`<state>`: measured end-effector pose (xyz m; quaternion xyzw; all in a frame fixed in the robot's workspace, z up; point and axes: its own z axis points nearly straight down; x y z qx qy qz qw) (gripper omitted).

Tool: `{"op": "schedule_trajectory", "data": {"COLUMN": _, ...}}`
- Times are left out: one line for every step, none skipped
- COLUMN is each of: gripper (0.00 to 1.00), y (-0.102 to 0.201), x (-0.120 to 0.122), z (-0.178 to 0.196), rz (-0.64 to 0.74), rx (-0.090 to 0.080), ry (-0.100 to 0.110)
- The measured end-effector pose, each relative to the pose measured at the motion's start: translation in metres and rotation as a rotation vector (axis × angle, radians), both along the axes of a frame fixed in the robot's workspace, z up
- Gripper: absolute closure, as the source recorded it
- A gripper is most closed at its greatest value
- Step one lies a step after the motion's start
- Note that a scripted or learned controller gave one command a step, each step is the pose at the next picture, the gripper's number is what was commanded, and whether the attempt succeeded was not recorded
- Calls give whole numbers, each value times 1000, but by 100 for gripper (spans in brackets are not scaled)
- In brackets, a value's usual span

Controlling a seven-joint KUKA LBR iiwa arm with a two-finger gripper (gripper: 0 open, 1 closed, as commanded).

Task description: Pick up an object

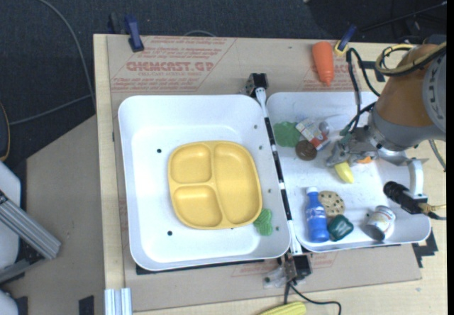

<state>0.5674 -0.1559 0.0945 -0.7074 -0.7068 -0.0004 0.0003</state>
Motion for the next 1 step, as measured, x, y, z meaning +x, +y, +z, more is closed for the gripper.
{"op": "schedule_trajectory", "data": {"gripper": 100, "y": 76, "x": 4, "z": 91, "rz": 3, "rx": 0, "ry": -3}}
